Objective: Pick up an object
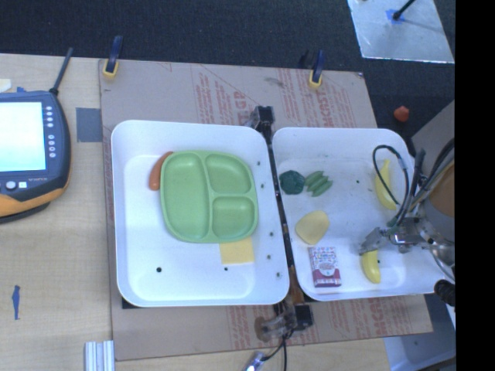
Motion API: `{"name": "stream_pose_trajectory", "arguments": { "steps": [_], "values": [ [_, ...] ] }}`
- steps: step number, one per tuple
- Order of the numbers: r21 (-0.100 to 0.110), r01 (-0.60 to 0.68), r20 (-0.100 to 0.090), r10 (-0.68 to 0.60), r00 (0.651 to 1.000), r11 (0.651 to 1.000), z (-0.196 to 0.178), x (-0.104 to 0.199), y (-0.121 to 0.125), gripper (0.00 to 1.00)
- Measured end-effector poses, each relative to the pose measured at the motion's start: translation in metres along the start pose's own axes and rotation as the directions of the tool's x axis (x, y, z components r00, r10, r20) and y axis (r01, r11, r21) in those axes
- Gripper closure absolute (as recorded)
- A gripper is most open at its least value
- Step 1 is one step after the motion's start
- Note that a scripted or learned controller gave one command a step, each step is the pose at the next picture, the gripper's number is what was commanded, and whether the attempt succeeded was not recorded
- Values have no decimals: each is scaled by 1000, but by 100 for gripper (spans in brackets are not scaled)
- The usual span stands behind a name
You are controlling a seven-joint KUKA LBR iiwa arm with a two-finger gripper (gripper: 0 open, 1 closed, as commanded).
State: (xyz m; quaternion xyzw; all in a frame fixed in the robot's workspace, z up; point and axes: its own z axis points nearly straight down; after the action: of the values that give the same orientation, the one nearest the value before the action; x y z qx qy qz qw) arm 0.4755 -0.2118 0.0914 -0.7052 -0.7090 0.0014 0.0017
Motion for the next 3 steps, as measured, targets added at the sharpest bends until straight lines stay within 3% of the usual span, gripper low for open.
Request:
{"name": "stream_pose_trajectory", "arguments": {
  "steps": [1,2,3],
  "values": [
    [-3,-1,1,1,1000,1000,-71,0,48,0],
    [0,-2,-1,2,1000,1000,0,0,162,0],
    [-1,-1,1,1,1000,1000,-1,4,121,0]
  ]
}}
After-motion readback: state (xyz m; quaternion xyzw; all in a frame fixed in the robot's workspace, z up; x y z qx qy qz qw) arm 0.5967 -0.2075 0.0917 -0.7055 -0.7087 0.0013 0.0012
